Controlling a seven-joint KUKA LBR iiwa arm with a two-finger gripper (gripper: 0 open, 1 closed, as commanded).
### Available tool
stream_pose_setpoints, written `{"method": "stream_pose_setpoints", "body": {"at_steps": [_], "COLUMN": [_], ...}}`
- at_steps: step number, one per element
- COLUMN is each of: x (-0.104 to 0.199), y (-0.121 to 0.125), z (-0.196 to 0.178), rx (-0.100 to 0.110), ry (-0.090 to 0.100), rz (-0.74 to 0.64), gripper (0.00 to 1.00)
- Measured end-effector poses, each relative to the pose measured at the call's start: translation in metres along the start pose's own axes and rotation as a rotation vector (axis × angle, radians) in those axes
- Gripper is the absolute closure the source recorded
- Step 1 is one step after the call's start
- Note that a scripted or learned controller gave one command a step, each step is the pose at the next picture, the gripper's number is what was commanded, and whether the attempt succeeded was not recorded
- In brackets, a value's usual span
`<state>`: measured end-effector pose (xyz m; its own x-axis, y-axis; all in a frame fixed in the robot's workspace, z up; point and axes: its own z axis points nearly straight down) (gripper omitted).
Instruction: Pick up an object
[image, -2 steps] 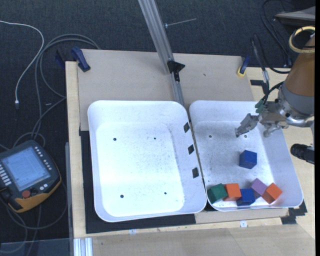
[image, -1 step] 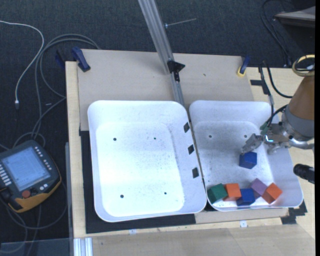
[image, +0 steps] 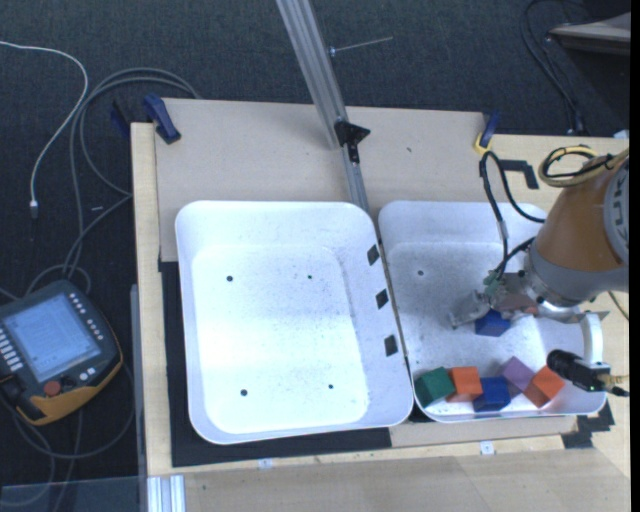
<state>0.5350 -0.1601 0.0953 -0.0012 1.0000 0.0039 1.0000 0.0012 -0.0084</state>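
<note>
Looking down at the bench from my station:
Arm (image: 585, 235): I see it reach in from the right over the right bin (image: 440, 235).
Gripper (image: 490, 312): low over the middle of that bin; I see its fingers clamped on a blue block (image: 491, 324).
Blue block: between the fingers, just above the row at the near wall.
Near-wall row: green block (image: 433, 384), orange block (image: 466, 381), second blue block (image: 491, 394), purple block (image: 518, 372), second orange block (image: 547, 384).
Left bin (image: 275, 320): beside the right one, their walls touching.
</note>
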Motion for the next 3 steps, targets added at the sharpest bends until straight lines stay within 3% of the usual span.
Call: {"method": "stream_pose_setpoints", "body": {"at_steps": [1,2,3], "x": [0.034,0.032,0.117], "y": [-0.005,-0.004,-0.009], "z": [-0.004,-0.015,-0.108], "rx": [-0.005,-0.009,-0.017], "ry": [0.000,-0.001,-0.001], "rz": [-0.002,0.000,-0.008], "gripper": [0.00,1.00,1.00]}}
